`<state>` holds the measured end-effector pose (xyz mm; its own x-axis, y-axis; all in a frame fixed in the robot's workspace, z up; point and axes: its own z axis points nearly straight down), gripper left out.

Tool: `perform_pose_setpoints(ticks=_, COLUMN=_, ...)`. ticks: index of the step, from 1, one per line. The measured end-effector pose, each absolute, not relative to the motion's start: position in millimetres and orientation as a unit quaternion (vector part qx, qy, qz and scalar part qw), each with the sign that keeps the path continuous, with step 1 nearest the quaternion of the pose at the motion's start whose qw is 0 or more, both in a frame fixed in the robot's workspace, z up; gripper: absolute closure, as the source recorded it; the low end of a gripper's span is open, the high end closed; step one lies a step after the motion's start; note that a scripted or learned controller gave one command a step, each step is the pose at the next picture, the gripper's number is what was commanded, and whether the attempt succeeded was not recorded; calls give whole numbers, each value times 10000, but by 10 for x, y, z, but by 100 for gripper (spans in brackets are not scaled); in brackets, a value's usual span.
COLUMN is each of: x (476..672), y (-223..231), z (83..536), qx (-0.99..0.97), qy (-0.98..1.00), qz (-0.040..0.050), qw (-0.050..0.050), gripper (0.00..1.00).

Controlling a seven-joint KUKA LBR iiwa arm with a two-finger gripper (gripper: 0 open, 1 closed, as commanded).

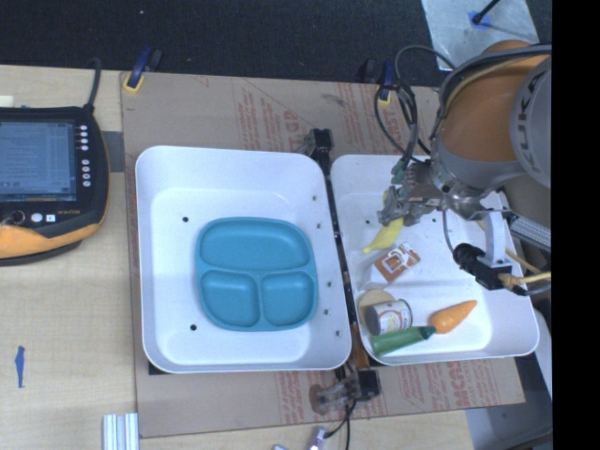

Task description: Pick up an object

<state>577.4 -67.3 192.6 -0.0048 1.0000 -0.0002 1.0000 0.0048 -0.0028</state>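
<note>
1. You are looking down at a slant on a bench (66, 345) that is bearing two shallow white bins side by side on a sheet of brown cardboard (281, 111).
2. The left bin (169, 186) is holding a blue divided plate (255, 273), which is lying flat near the bin's middle with its three compartments facing up.
3. The right bin (506, 336) is holding the loose things: a yellow banana (384, 236) is lying in the upper part, a small brown-and-white packet (396, 263) is sitting just below it, a tin can (386, 316) is lying on its side near the bin's lower left corner, a green pen-like stick (398, 340) is resting just below the can, and an orange carrot (454, 316) is lying to the right of the can, its thick end close to the stick.
4. The arm (492, 111) is reaching in from the right, its orange band showing above the wrist, and the gripper (405, 204) is hanging low over the upper part of the right bin, right above the banana's upper end.
5. You cannot tell from this view how the gripper's grasp is set, nor whether it is touching the banana.
6. A handheld control tablet (42, 181) with a lit screen is lying on the bench to the left of the cardboard, well apart from both bins.
</note>
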Motion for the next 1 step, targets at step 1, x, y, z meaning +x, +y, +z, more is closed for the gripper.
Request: perform_pose_setpoints(ticks=1, x=5587, y=-327, z=2325, qx=-7054, qy=-7088, qz=5, qw=6, gripper=100)
